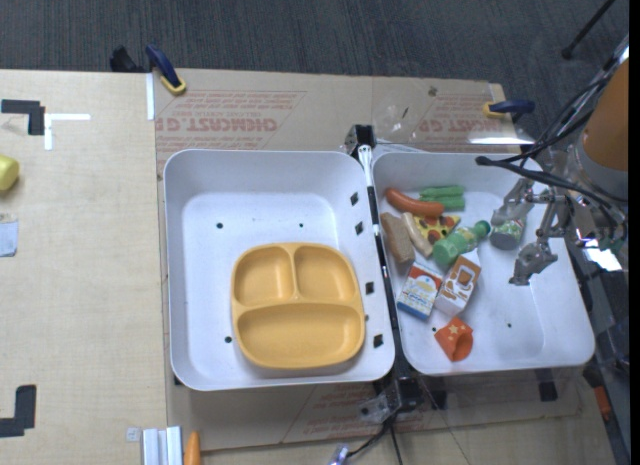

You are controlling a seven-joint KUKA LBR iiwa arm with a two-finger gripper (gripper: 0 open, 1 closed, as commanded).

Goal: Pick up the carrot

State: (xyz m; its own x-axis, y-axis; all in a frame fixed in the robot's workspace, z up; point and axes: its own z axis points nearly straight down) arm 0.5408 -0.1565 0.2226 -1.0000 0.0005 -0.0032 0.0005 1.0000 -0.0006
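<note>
Where the gripper (518, 238) hangs over the right bin (560, 348), its two metal fingers (508, 221) stand apart with nothing between them, one near the bin's upper right area and the other a little lower, toward five o'clock from it. Both fingers hover above bare white floor, clear of the toys. The arm's grey wrist and cables run off toward three o'clock, with the orange band (612, 118) at the frame's edge.

Just beside the upper finger, toward nine o'clock, lies a green bottle (459, 243), tilted. Further at nine o'clock sit a pizza slice (430, 230) and a brown bread piece (397, 237); above them, toward eleven o'clock from the gripper, rest a red sausage (412, 202) and a green bean pod (442, 194). Two small cartons (437, 288) lie side by side toward eight o'clock.

The carrot (454, 339), orange-red, lies on the bin floor toward seven o'clock from the gripper, well apart from it and just below the cartons, touching nothing else.

Across the divider at nine o'clock, the left bin (200, 193) holds a yellow divided plate (297, 305). A yellow object (7, 173) sits at the bench's far nine o'clock edge, and blue clamps (165, 68) pin the cardboard at twelve o'clock.
</note>
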